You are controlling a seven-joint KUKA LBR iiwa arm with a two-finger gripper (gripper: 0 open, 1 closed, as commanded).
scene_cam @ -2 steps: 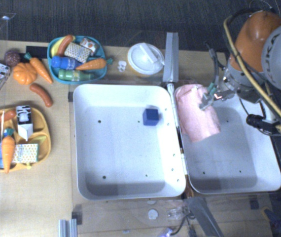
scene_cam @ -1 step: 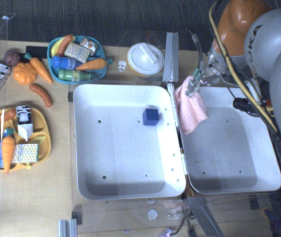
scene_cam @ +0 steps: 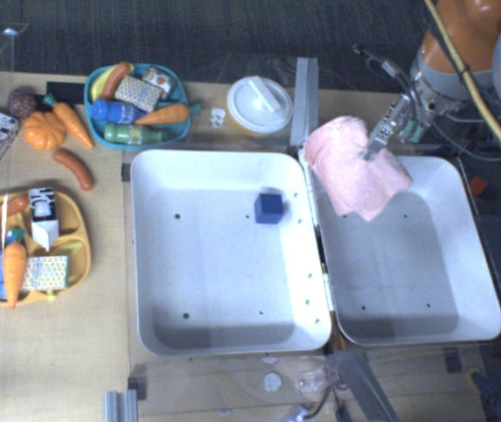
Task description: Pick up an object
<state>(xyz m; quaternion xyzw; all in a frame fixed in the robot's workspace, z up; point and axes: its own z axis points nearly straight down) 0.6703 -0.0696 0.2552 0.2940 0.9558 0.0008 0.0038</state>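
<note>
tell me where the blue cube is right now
The blue cube sits in the left bin, near its upper right corner, close to the wall shared with the right bin. The pink cloth lies just beyond that wall.

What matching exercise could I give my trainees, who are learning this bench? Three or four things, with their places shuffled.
Things:
1. blue cube
2. pink cloth
3. white lid
4. pincer

Places:
A. on the bench behind the bins
B. in the left bin
C. draped over the right bin's far-left rim
D. at the cloth's right edge

Pairs: 1-B, 2-C, 3-A, 4-D
</note>
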